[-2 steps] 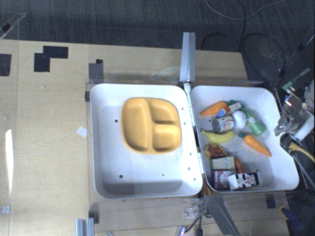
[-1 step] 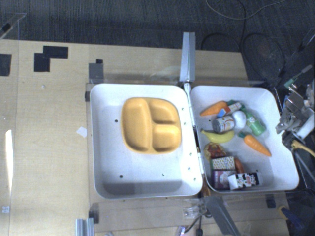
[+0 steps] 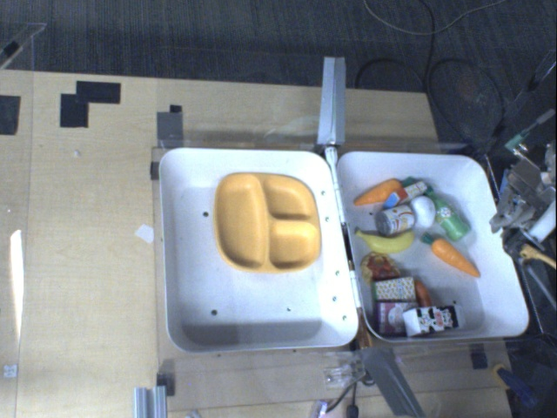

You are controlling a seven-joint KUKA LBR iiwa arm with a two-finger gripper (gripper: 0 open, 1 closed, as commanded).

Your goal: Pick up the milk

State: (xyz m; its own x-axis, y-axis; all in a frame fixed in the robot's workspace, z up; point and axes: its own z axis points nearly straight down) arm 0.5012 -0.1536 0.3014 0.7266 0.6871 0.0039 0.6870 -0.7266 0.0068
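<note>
Overall, milk (image 3: 429, 320) carton label unreadable, lying in right bin (image 3: 487, 181).

You have a pale wooden tabletop (image 3: 78, 259) filling the left of the frame. Two white bins sit on it side by side: left bin (image 3: 187, 320) mid-frame, right bin (image 3: 500, 303) beside it.

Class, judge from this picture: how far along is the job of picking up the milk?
Done: nothing yet. The milk lies at the near edge of the right bin among the other groceries. In hand: nothing; the hand sits at the bin's right edge. Left: reach, grasp, lift.
</note>
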